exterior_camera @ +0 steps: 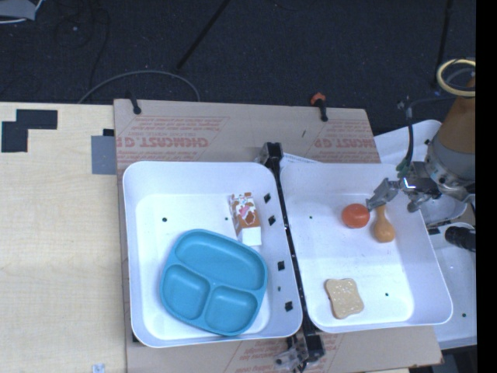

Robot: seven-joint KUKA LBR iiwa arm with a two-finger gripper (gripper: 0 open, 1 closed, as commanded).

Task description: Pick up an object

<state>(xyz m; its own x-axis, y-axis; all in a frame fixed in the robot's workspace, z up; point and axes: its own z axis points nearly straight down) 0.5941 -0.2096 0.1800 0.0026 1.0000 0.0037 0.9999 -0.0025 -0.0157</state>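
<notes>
Gripper [402, 193] over right bin [435, 317] edge, fingers blurry, arm cut off.

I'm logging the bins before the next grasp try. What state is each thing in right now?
Blue divided plate: flat in the left bin, compartments up.
Snack packet: lying flat beside the plate's far rim.
Red ball: resting on the right bin floor, ungrasped.
Tan pear-shaped toy: lying beside the ball, ungrasped.
Bread slice: flat, near the front wall.
Pincer: at the right bin's right side, near the toy, open, holding nothing.
</notes>
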